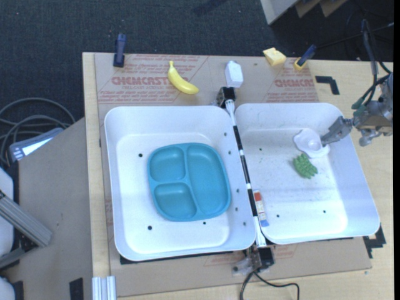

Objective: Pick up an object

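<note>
In the right bin (325, 217) a small white cup-like object (308, 142) lies near the back, with a green knobbly object (304, 165) just in front of it. My gripper (332, 132) reaches in low over the bin's right rim. Its tip is beside the white object's right side, touching or nearly so. I see nothing lifted. The left bin (125, 167) holds a blue divided plate (187, 181) lying flat in its middle.
On the bench behind the bins lie a yellow banana (181, 80), a white object (234, 73) and a yellow block (274, 56). Blue clamps (119, 49) grip the back edge. A pen-like item (258, 206) rests along the ridge between the bins.
</note>
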{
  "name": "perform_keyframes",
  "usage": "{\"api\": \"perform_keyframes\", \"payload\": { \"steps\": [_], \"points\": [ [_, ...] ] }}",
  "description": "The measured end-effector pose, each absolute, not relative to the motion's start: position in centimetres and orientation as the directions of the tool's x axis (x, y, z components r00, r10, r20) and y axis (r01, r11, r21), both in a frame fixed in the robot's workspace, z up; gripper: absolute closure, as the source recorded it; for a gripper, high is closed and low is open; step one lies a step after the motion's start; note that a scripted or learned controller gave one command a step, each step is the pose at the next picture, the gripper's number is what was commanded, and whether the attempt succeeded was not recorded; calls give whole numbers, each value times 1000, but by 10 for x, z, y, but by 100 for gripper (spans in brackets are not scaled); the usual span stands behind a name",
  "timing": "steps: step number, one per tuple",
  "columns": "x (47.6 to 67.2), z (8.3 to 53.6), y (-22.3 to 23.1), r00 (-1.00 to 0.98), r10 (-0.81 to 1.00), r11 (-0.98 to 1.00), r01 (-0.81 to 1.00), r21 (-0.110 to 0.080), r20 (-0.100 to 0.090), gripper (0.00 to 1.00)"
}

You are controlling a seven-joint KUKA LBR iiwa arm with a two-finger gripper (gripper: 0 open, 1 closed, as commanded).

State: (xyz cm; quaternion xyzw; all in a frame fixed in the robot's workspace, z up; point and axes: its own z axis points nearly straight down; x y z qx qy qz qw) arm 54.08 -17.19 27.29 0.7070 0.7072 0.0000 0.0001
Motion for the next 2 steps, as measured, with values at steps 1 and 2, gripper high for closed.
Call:
{"api": "perform_keyframes", "payload": {
  "steps": [1, 2],
  "points": [
    [564, 85, -162, 0, 1000, 0, 1000, 1, 0, 0],
    [564, 95, -162, 1, 1000, -1, 1000, 3, -1, 100]
  ]
}}
